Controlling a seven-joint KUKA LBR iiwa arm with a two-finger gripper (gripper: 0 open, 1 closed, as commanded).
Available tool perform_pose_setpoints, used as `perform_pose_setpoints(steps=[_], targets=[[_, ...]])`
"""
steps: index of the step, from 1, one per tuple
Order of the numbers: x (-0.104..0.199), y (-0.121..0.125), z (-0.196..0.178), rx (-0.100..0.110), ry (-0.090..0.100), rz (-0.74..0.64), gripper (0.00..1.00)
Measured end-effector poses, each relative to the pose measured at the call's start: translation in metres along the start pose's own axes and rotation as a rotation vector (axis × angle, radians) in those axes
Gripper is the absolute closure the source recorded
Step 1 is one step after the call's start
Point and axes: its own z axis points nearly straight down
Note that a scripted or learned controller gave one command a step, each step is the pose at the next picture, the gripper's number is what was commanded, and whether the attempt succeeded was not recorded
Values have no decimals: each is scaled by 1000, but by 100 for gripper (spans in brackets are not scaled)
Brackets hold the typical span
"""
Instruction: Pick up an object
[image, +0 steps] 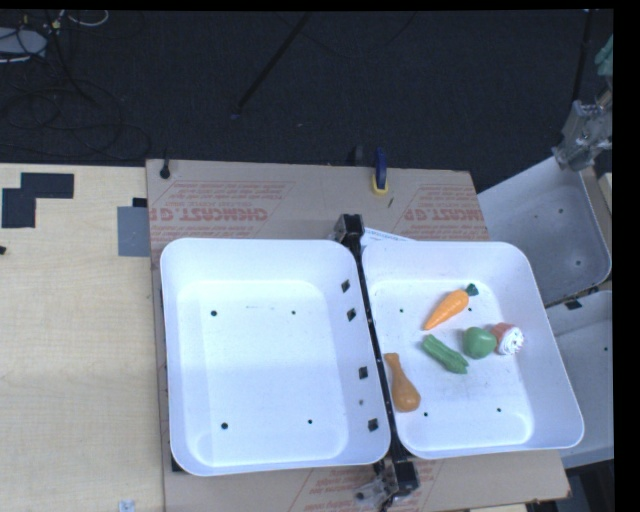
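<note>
The right bin (550, 400) holds several toy foods. An orange carrot (447, 308) with a green top lies slanted near its middle. Below it lies a dark green pod-shaped piece (444, 355), touching a round green piece (479, 342). A red and white piece (508, 340) rests against that round one on its right. An orange-tan gourd-shaped piece (401, 384) lies close to the bin's left wall.
The left bin (180, 300) stands beside the right one, with black clips (362, 340) along the shared wall. Both rest on a cardboard sheet (300, 205) with a blue clamp (380, 172) at its far edge. A grey metal plate (560, 220) lies at the right.
</note>
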Motion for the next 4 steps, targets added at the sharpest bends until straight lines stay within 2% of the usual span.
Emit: perform_pose_setpoints(steps=[1, 2, 3, 4], targets=[[22, -38, 161, 33, 6, 5, 100], [80, -59, 192, 20, 5, -1, 100], [91, -2, 115, 3, 2, 2, 100], [124, 42, 5, 1, 3, 0, 100]])
